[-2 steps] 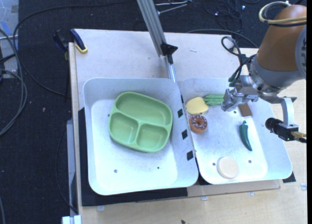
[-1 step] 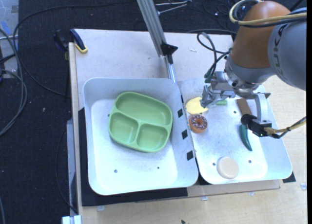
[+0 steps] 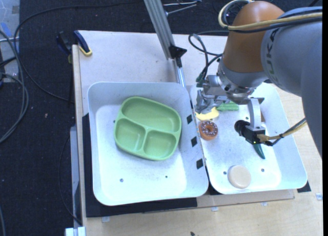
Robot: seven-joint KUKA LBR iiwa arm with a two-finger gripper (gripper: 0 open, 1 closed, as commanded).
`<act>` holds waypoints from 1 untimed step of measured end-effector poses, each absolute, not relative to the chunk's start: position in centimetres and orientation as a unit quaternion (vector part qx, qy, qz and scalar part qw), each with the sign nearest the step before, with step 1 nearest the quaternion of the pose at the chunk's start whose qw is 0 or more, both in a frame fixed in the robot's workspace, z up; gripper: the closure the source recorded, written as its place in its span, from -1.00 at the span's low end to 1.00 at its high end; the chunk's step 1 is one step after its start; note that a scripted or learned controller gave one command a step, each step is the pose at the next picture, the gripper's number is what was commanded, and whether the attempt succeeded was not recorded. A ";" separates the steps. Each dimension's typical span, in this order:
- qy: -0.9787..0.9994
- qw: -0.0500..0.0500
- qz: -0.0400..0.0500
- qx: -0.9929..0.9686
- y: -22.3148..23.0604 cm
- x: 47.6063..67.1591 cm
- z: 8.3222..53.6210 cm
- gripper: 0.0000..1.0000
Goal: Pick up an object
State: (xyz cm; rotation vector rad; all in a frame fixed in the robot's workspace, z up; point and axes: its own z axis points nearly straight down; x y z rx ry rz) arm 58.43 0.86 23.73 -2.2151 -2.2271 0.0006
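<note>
The round cream object [image 3: 239, 176] lies at the near edge of the right bin [image 3: 287, 173], well apart from the gripper. The donut [image 3: 208, 130] sits farther in, just below the gripper [image 3: 206, 104]. A yellow thing [image 3: 210, 113] seems to be right at its tip. I cannot tell if it grips anything.
</note>
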 end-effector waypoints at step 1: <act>-0.710 0.001 0.000 -0.704 7.1 58.9 22.8 1.00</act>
